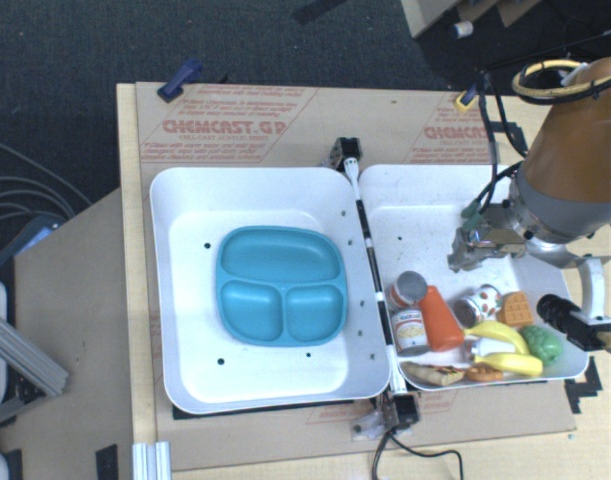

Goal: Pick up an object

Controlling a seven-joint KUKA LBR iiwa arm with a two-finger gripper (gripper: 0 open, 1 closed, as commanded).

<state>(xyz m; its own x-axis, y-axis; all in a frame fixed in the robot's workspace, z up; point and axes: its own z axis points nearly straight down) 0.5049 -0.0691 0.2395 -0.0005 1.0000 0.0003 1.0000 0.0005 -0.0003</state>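
The claw point(469, 252) hangs over the right bin point(425, 193), whether parted or closed is unclear from here. Below it lie a can point(409, 320), carrot point(441, 319) and bananas point(505, 348). A blue tray point(281, 285) fills the left bin point(185, 268).

Two shallow white plastic bins side by side on bench. Left bin point(185, 358): blue three-compartment plastic tray point(281, 285). Right bin point(410, 193): small tin can point(410, 330), orange carrot-shaped toy point(441, 319), yellow toy banana point(505, 348), green toy point(543, 344) clustered at near edge. Grey two-finger gripper point(469, 256) above right bin, nothing visibly held.
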